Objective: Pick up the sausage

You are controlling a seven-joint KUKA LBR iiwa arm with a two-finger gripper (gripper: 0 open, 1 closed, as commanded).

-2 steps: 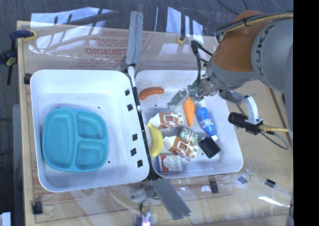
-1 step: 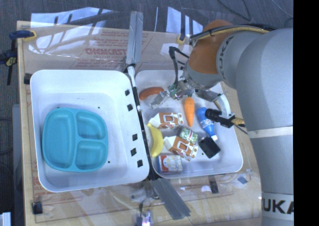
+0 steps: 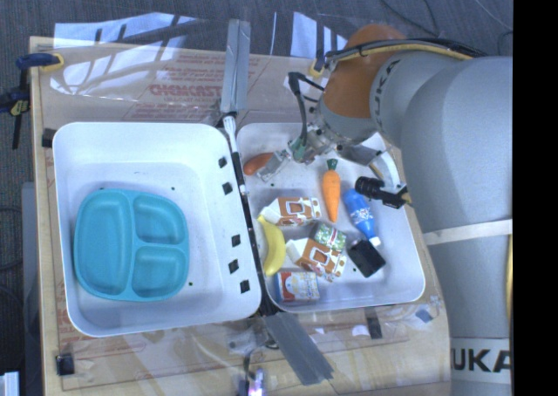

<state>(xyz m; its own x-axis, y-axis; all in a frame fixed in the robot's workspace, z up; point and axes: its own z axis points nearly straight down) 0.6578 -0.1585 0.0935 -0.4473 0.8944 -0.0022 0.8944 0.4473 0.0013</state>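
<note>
The sausage (image 3: 257, 163), a short reddish-brown piece, lies in the far left corner of the right bin (image 3: 410, 285), close to the divider between the bins. My gripper (image 3: 279, 161) hangs low over that corner, directly to the right of the sausage and touching or nearly touching its right end. The grey arm with its orange band (image 3: 353, 89) comes in from the right, above the bin's far side. From this angle I can't make out whether anything is gripped.
The right bin also holds a carrot (image 3: 331, 194), a blue bottle (image 3: 359, 211), a black block (image 3: 366, 256), a banana (image 3: 273, 246), two small cartons (image 3: 299, 209) (image 3: 323, 250) and a can (image 3: 296, 285). A teal divided plate (image 3: 131, 243) lies in the left bin (image 3: 70, 150).
</note>
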